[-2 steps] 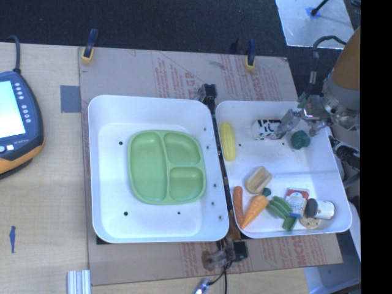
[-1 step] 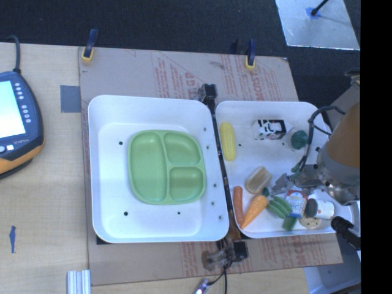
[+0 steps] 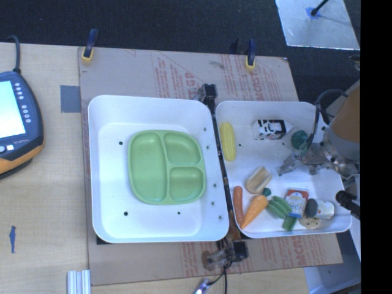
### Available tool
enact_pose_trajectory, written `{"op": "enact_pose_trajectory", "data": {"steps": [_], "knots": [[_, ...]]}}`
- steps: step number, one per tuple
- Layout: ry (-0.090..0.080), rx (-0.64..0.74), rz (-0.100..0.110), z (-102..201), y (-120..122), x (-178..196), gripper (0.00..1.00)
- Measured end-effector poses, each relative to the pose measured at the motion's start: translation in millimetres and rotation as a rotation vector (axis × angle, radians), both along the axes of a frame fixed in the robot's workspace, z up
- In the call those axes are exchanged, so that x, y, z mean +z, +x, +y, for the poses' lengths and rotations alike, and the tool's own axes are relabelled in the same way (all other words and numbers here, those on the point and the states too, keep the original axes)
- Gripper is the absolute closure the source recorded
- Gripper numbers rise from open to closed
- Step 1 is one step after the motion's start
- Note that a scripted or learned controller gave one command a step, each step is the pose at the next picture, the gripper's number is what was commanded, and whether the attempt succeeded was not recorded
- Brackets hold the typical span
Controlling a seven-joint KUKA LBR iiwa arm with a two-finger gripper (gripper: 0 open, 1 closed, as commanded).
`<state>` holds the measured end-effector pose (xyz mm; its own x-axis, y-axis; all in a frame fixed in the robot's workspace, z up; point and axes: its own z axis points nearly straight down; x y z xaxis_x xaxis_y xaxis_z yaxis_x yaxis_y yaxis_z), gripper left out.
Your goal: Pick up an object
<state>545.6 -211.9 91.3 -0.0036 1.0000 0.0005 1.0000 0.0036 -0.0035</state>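
While the arm's jaws [image 3: 298,163] hover, state unclear, corn cob [image 3: 228,141] lies lengthwise up the right bin [image 3: 245,112], apart.

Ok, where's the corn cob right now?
The corn cob lies in the right bin, along its left wall, above the hot dog bun.

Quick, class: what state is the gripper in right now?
Gripper: open, holding nothing, low over the right bin beside the teal object.
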Motion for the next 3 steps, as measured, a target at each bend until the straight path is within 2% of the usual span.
{"op": "enact_pose_trajectory", "data": {"steps": [1,2,3], "knots": [[0.001,0.000,-0.002,22.5,63.8,3.0,0.00],[-0.001,0.001,-0.004,0.4,111.4,70.0,0.00],[-0.001,0.001,0.000,20.1,9.8,86.4,0.00]]}}
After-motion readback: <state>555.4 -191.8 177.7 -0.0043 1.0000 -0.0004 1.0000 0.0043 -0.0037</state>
